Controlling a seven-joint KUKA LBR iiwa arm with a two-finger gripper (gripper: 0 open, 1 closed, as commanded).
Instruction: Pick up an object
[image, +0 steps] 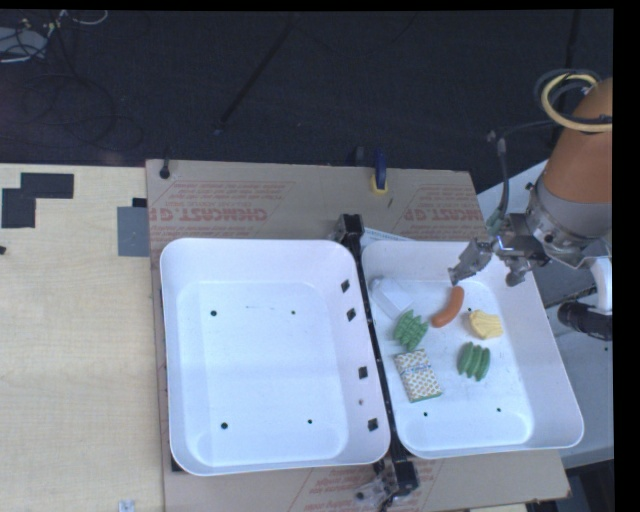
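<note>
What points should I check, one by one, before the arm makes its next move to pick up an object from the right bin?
1. Objects sit within the right bin: ok. The orange sausage, yellow piece, green pods, green leafy piece and patterned packet all lie inside.
2. Gripper open for a grasp: ok, its fingers are spread.
3. Gripper free of any object: ok, nothing is between the fingers.
4. Gripper over a target: not ok; it hangs near the bin's far rim, up-right of the sausage.
5. Target stands apart from its neighbours: cannot tell; sausage and yellow piece lie close.
</note>
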